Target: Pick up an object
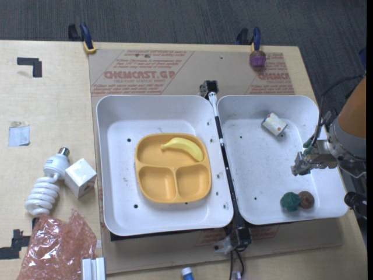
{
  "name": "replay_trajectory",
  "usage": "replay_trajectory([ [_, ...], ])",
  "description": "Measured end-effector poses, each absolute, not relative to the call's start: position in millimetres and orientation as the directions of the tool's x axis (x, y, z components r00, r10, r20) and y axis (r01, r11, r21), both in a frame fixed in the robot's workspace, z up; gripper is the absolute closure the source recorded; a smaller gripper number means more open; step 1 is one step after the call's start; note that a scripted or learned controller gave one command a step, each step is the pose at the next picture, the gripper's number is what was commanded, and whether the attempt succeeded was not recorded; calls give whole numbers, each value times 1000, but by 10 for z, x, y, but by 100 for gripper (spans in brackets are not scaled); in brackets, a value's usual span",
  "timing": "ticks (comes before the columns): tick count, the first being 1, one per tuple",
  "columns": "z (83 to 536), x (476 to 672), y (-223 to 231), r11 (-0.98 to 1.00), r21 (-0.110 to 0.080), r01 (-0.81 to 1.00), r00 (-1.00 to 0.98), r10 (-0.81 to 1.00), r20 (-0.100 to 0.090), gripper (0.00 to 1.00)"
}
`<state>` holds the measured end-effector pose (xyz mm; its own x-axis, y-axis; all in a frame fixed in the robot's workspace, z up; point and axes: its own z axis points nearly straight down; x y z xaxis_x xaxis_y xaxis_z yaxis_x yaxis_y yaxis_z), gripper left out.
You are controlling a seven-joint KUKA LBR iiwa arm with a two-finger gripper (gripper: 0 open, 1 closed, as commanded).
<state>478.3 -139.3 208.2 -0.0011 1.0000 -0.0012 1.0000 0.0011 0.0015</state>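
At the near edge of the bench a crumpled pink plastic wrapper (55, 247) lies beside a spiral light bulb (45, 188) and a small white cube (80, 177), left of the left bin (111, 156), where a yellow divided plate (173, 169) carries a banana (183, 147) in its far compartment. The arm reaches in from the right, its wrist low over the right bin (256, 174), and the gripper (304, 163) hangs near that bin's right wall with nothing seen between its fingers; how wide they stand I cannot tell. In the bin a green ball (289, 200) touches a brown ball (306, 199) near the front right corner, and a small white block (274, 124) lies toward the far side

Even, bright light; slightly soft focus
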Motion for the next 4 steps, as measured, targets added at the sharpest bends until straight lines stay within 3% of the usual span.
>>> replay_trajectory([
  [1,1728,5275,-1263,2,1,1000,-2,1000,-1,100],
  [2,1856,4776,-1573,0,0,1000,0,1000,-1,100],
  [3,1856,4776,-1572,-1,0,1000,1,1000,0,0],
  [4,922,5672,-1621,2,0,1000,-2,1000,-1,0],
])
